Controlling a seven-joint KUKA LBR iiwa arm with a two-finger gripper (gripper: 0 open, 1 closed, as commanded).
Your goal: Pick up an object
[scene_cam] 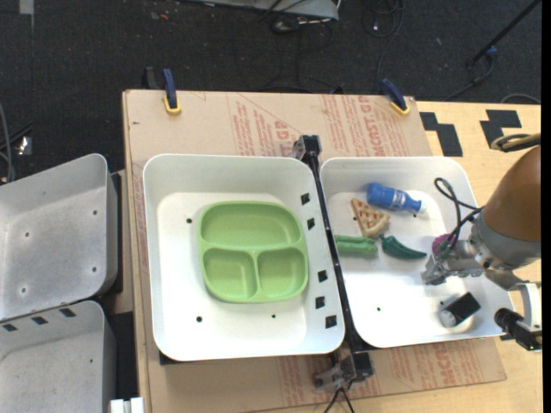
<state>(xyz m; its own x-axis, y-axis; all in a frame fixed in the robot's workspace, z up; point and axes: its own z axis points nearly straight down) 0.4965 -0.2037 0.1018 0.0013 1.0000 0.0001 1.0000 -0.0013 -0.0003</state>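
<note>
The pincer (441, 269) hangs in the right bin (405, 338), I cannot tell how wide it is, and the green pepper (403, 247) lies just beside it at ten o'clock, stretched left-right.

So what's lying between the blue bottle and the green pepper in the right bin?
In the camera view, the waffle-like piece lies between the blue bottle and the green pepper.

Right bin (405, 338) floor bare in front (toys (379, 246) crowd the back).
</note>
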